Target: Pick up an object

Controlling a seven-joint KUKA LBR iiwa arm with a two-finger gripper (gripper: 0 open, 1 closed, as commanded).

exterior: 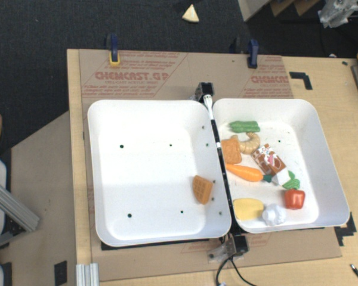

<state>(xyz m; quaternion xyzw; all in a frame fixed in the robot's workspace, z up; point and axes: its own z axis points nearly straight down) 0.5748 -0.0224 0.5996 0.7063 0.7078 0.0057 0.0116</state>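
Red-and-white packet point(269, 161) print too small to read, carrot point(244, 173) partly overlapped

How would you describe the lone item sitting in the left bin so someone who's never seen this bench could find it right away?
Start at the left white bin of the two side by side. Go toward its lower right corner, close to the wall shared with the right bin. There lies a small tan-orange waffle-textured piece, by itself on the bin floor, while the other toy foods are clustered in the right bin.

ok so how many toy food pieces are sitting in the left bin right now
1. A waffle-like orange piece lies in the left bin, near its right wall toward the front. The other toy foods are all clustered in the right bin. Nothing seems hidden.
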